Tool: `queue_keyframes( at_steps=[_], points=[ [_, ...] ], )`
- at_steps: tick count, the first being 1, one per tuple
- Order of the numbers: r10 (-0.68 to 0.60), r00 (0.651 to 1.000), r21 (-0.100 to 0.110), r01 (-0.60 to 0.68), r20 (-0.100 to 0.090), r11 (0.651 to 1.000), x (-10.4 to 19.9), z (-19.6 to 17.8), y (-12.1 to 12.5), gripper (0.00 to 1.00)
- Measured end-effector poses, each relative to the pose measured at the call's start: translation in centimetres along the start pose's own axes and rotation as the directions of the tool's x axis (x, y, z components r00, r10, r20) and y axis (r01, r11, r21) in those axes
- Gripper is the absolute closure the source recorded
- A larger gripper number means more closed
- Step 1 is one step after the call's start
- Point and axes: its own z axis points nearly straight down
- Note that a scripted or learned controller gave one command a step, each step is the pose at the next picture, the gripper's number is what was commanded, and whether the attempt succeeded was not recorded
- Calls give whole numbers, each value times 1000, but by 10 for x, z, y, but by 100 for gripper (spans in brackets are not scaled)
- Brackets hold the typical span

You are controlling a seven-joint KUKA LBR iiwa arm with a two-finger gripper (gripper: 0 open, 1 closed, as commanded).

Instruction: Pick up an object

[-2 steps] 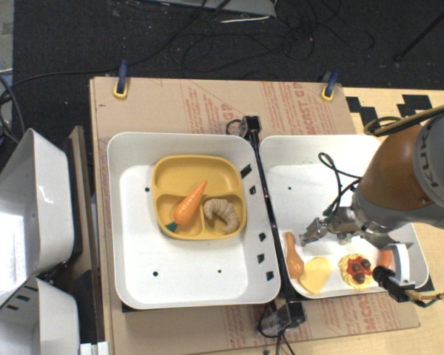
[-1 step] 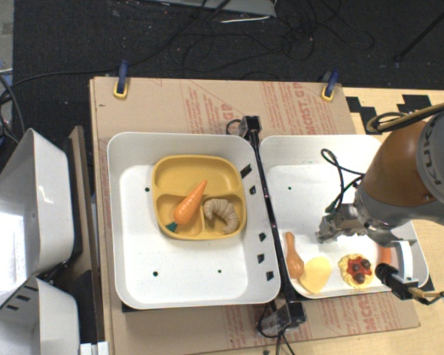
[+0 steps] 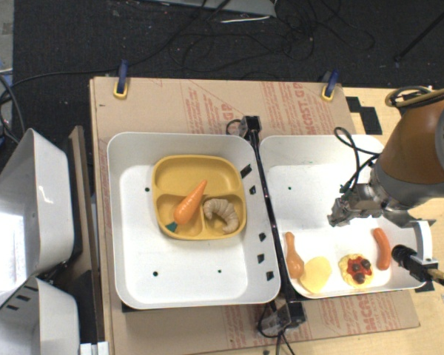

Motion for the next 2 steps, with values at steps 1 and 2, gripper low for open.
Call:
queue_keyframes(
  at_steps=[1,2],
  points=[
    [0,1000,1,0,0,1000,-1,-43,4,100],
    [-1,1000,0,1,0,1000,-1,-74,5,100]
  ],
)
